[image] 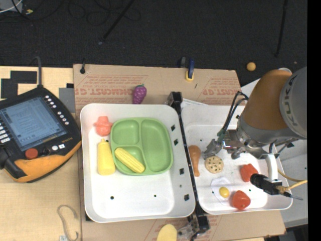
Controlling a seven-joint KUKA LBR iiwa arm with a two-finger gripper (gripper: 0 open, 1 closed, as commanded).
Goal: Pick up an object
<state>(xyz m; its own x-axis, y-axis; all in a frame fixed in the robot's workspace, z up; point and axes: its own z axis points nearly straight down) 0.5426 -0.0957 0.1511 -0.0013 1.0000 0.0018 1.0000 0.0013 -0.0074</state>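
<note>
Hovering just above the toy cookie point(214, 164), end effector point(219, 147) opening not discernible; likely a light, rigid, flat plastic disc, best pinched across its rim.

A robotics lab: a bench point(30, 205) lined with cardboard point(150, 84) carries two white bins point(130, 205) of toy food, a teach pendant point(35, 129) lies at its left edge, and cables point(75, 4) trail over dark floor behind.
</note>
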